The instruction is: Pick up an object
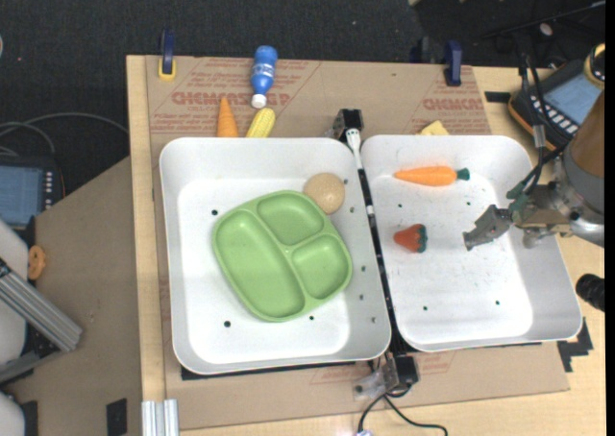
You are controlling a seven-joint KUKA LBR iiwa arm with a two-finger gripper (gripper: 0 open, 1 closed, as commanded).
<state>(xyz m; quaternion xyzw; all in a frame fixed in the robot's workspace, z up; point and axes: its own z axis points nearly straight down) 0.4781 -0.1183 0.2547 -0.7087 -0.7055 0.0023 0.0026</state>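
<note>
Bins sit edge to edge: the left bin is mostly taken by a green divided plate with a beige ball at its top edge. The right bin has open floor below a carrot near its top rim and a strawberry. The gripper hovers right of the strawberry, grasping nothing; its state can't be told.

Two white bins sit on a tan board with red lettering. The divided plate is light green, the carrot orange with a green top, the strawberry red.
</note>
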